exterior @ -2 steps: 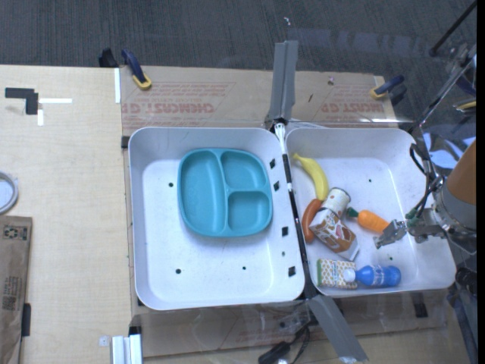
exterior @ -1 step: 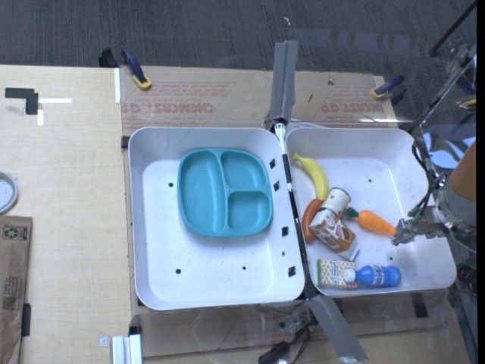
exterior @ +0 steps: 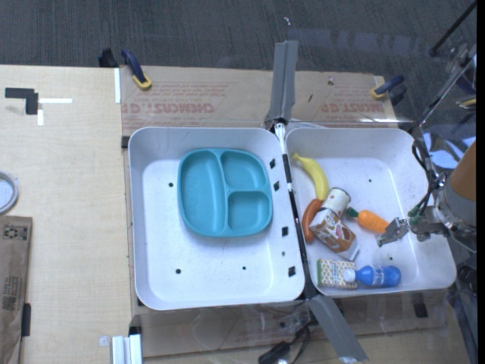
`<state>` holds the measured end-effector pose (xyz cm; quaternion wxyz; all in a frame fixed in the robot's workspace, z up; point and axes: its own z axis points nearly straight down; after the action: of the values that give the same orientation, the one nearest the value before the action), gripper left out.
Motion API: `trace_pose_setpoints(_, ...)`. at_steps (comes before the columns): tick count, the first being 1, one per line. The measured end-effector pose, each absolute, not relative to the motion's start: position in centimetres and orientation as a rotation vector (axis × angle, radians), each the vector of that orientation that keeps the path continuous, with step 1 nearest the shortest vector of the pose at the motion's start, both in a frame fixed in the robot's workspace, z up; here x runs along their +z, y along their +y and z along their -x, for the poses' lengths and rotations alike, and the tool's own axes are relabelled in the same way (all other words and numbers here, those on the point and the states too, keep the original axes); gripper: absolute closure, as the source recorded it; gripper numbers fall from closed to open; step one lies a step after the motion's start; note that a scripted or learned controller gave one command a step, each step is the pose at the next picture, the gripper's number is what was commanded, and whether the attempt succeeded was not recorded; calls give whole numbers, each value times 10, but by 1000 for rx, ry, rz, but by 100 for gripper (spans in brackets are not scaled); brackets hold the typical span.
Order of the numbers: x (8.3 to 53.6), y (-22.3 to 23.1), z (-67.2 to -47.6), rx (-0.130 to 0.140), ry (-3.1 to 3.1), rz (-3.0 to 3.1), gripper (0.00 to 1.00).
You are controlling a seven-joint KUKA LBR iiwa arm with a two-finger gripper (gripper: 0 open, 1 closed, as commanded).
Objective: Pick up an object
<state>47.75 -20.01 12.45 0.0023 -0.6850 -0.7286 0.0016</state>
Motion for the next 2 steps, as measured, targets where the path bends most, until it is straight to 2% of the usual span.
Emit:
trace_pose_setpoints(1,116,-218,-490,-3,-2381,2039,0)
trace_pose_setpoints(2,124,-219,-490,-1,-2382,2043,100)
